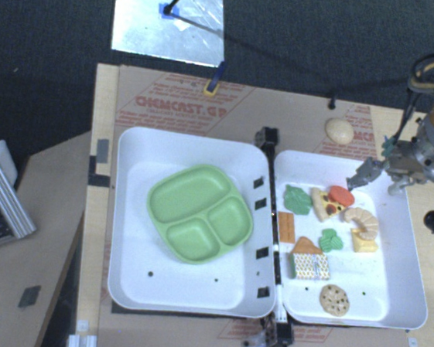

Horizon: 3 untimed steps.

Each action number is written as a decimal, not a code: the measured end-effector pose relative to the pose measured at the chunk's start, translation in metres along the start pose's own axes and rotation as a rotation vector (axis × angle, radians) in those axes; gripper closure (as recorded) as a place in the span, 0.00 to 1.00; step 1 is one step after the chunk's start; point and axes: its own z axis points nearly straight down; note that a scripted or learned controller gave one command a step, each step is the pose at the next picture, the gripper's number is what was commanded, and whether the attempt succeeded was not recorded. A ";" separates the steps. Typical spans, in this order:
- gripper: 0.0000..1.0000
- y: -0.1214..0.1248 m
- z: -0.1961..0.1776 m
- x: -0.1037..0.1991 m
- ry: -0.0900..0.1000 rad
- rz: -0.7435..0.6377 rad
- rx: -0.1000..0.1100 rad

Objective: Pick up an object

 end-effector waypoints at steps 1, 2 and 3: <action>0.00 0.002 -0.007 0.000 -0.002 -0.002 -0.012; 0.00 0.008 0.039 -0.007 -0.002 0.000 -0.011; 0.00 0.012 0.100 -0.004 -0.001 0.000 -0.009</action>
